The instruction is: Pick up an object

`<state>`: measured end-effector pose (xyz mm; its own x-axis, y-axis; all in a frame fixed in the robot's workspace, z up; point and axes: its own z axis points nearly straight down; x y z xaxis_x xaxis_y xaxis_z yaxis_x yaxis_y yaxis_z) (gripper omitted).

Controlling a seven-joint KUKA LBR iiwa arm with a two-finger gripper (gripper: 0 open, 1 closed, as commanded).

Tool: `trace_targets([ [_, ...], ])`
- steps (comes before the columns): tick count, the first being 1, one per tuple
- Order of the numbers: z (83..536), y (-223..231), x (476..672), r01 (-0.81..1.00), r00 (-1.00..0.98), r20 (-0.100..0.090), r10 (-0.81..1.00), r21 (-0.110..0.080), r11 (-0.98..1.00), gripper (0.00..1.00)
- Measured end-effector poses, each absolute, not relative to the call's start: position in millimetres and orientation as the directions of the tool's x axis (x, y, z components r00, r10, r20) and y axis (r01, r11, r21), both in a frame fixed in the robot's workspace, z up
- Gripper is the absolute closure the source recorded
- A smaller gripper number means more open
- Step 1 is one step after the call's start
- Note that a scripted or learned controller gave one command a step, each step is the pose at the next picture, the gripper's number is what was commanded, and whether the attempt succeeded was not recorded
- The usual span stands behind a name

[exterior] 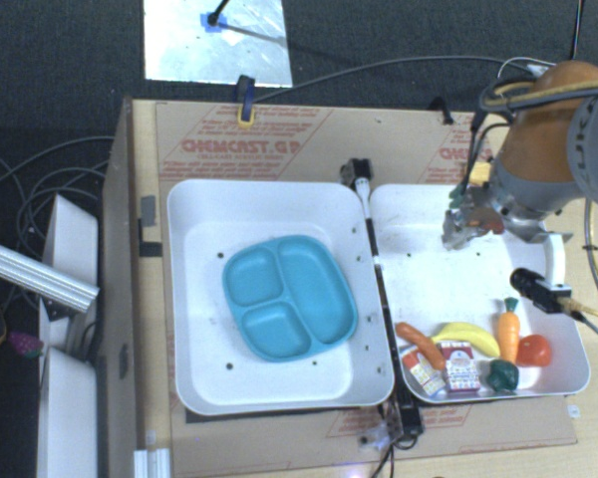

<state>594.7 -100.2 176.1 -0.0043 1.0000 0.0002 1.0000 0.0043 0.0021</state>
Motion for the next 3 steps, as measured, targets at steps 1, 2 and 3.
trace_targets([
  [1,184.5,-52.0,608.6,1.000,-0.005,0.000,1.000,0.002,0.005,1.00],
  [2,184.3,6.3,600.4,1.000,-0.005,0.001,1.000,0.001,0.005,1.00],
  [3,228.2,10.9,568.6,1.000,-0.004,0.001,1.000,0.003,0.004,1.00],
])
